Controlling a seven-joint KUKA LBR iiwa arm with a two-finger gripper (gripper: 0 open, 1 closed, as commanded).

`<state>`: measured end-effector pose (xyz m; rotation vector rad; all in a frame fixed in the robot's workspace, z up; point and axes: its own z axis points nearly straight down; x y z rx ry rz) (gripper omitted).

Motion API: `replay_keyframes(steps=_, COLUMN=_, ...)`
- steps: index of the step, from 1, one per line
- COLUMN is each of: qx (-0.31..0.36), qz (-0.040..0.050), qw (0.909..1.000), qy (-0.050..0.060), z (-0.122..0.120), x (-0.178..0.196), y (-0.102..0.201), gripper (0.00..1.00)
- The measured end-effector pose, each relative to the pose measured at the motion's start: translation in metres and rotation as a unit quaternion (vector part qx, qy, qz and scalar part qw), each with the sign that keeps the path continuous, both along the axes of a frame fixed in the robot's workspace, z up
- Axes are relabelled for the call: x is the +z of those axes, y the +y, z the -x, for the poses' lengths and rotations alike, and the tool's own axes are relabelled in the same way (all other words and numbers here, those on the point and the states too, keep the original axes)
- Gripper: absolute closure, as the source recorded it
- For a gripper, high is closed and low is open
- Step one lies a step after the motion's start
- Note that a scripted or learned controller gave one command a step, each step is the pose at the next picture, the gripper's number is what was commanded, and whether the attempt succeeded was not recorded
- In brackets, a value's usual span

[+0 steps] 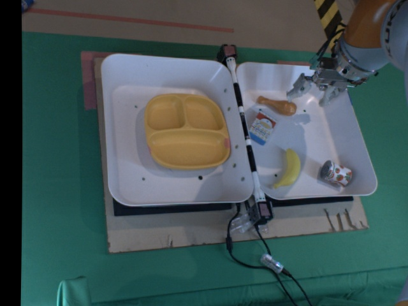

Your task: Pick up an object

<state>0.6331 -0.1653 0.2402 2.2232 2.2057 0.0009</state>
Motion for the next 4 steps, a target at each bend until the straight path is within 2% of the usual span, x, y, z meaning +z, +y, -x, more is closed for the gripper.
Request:
replay_keyframes(steps=1, qx=0.0, qz=0.0018, qw=1.0, qy=-0.007, z=0.071, x=-0.053, y=0.033, gripper=0.0)
replay_keyframes(steps=2, qx=0.0, qz=0.002, qw=1.0, qy=-0.01, z=0.135, x=-0.052, y=0.027, gripper=0.0)
replay_keyframes(steps=3, qx=-0.004, qz=0.0046, qw=0.9999, qy=-0.016, z=0.133, x=-0.038, y=0.024, gripper=1.0)
replay_keyframes(steps=4, qx=0.001, qz=-0.0023, qw=1.0, qy=-0.002, z=0.122, x=0.115, y=0.112, gripper=1.0)
